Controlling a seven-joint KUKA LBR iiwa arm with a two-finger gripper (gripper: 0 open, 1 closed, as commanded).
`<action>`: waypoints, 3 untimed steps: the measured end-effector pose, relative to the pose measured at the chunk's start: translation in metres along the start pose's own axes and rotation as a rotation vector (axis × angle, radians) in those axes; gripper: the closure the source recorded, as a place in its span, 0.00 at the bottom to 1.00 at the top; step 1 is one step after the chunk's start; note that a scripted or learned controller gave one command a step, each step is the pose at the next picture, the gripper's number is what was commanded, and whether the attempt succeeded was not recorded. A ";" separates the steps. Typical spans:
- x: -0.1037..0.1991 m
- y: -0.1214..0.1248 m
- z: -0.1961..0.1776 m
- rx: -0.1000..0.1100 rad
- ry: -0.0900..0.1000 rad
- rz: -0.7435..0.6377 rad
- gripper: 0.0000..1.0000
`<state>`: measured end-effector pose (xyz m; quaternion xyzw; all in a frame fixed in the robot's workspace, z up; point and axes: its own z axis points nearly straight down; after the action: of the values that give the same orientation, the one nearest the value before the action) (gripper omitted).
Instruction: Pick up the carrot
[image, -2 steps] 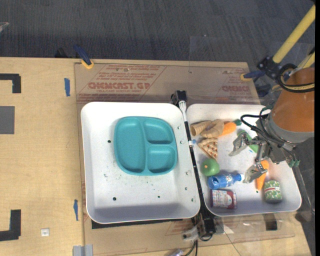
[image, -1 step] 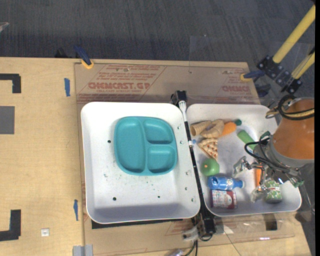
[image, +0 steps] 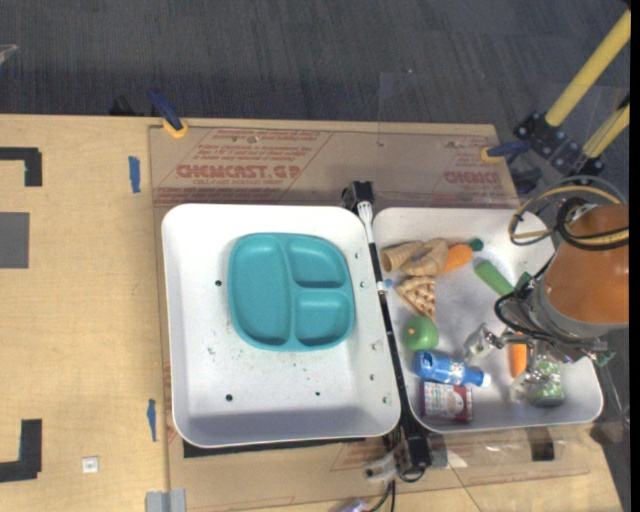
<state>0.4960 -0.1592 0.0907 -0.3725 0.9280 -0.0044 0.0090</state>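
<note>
The orange plastic carrot with a green top (image: 456, 258) is seen lying beside a tan waffle cone (image: 415, 256) in the right shallow white bin (image: 590, 405), apart from the two-finger gripper (image: 520, 362), whose opening cannot be told.

You see a teal divided plate (image: 292, 290) in the white left bin (image: 190, 320). Right of that plate: an orange carrot (image: 456, 258) with green tip, a green lime (image: 421, 332), a blue bottle (image: 449, 370), and tan waffle-patterned cones (image: 415, 256).
</note>
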 end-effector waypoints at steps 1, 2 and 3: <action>-0.005 0.010 -0.001 0.004 -0.003 -0.436 0.00; 0.018 -0.004 0.001 -0.014 -0.019 -0.731 0.00; -0.092 -0.113 0.004 -0.023 -0.034 -0.747 0.00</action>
<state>0.6405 -0.1778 0.0893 -0.6854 0.7278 0.0093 0.0182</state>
